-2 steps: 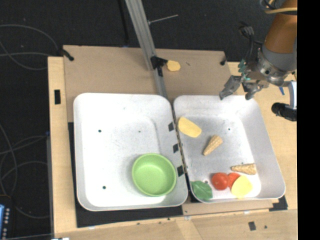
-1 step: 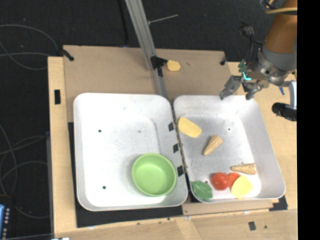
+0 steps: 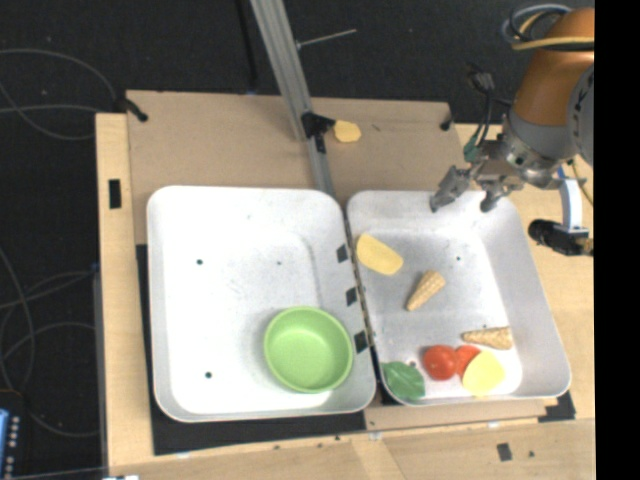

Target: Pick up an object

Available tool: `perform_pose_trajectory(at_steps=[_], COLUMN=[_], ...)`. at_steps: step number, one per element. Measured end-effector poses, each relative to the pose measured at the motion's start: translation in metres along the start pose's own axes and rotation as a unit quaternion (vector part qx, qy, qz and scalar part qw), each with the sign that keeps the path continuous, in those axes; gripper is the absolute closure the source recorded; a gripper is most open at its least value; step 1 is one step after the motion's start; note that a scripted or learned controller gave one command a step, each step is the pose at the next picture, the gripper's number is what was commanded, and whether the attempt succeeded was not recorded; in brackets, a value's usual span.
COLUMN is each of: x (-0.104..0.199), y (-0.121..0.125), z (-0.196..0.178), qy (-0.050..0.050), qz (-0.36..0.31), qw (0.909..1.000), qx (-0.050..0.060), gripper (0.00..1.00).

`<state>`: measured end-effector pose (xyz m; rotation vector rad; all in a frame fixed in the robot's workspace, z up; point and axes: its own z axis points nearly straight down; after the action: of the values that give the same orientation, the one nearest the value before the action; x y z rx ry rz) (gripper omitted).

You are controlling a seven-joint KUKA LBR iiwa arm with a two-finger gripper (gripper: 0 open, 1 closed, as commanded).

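Lying apart from jaws [image 3: 463, 194]: cone [image 3: 425, 290], seemingly.

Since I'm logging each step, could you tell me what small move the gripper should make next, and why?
Probably lower toward the cone-shaped piece. The gripper is open above the right bin's far edge and holds nothing, and that piece lies apart from the others, nearly below it.

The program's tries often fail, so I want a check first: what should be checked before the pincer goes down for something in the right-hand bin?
1. Pincer open, nothing between its fingers: ok.
2. Pincer above a target: not ok; it hangs over the right bin's far corner, away from the items.
3. Yellow wedge free-standing: ok.
4. Cone free-standing: ok.
5. Tomato isolated: not ok, it touches the lemon.
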<state>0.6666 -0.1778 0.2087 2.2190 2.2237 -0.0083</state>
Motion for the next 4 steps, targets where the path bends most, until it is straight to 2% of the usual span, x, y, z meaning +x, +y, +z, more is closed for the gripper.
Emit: perform_pose_trajectory(at_steps=[2, 3, 4], x=[-0.009, -0.01, -0.013], y=[-0.006, -0.004, -0.008], z=[0.111, 0.095, 0.049], qy=[0.0, -0.001, 0.002], qz=[0.002, 0.001, 0.001], qw=[1.0, 1.0, 1.0], qx=[0.0, -0.004, -0.005], gripper=[0.0, 1.0, 1.0])
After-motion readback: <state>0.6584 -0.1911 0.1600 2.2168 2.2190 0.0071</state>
